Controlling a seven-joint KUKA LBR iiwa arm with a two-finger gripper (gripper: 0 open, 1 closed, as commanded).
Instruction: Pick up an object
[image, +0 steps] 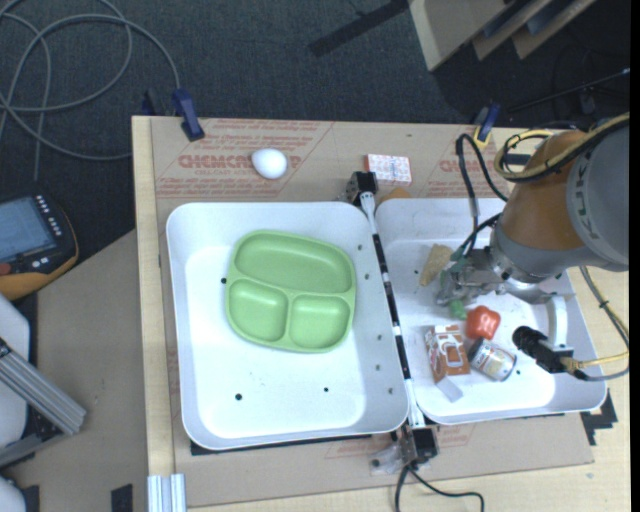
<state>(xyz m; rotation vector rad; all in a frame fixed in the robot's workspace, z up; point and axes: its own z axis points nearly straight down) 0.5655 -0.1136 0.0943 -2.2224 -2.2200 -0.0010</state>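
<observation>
The pincer (462, 283) is low in the right bin (520, 400), just beside a tan object (436, 263); whether it is apart or together, one cannot tell. The red object (483, 322) and small can (493, 360) lie near, so a descent may push them aside

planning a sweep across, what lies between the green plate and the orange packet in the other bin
In the camera view, bare white floor right of the green plate, then the two bins' adjoining rims, then a strip of bare floor before the orange packet.
</observation>
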